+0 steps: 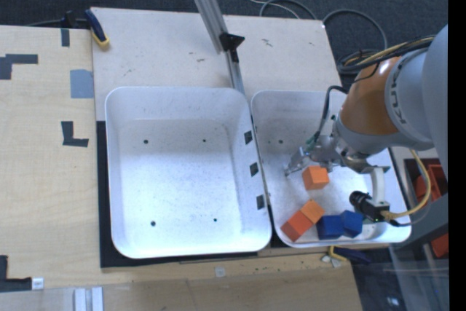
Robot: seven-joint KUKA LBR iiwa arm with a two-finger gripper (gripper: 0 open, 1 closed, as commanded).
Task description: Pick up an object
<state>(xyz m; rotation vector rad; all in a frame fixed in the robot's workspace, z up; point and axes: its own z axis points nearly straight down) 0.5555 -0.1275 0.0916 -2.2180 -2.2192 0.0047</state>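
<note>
Two shallow white plastic bins are sitting side by side; inside the right bin (291, 113), the gripper (309, 162) is hovering just above a small orange cube (316, 177), with its jaws' state impossible to tell.

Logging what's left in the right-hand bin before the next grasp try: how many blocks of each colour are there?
Orange blocks: 2
Blue blocks: 2
Total: 4, all in the right bin
</note>
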